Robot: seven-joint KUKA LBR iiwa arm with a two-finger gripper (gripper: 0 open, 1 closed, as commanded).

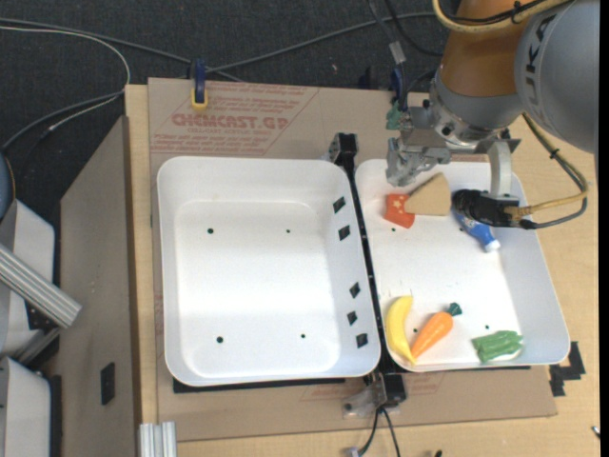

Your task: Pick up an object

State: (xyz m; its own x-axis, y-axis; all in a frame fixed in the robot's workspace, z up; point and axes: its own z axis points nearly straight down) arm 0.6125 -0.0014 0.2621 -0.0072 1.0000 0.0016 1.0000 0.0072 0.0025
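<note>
My gripper (pixel 407 171) hangs over the far left corner of the right bin (pixel 533 284). Just below it lie a small red block (pixel 400 210) and a tan wedge (pixel 430 197), side by side and touching. Nothing shows between the fingers. A blue and white object (pixel 481 232) lies to the right of the wedge. Along the bin's near edge sit a yellow banana (pixel 399 325), an orange carrot (pixel 433 332) and a green object (pixel 498 346).
The left bin (pixel 190 255) stands beside the right one, with a black clip-lined divider (pixel 354 255) between them. The grey and orange arm (pixel 495 46) rises at the upper right. Cardboard (pixel 238 112) lies under both bins.
</note>
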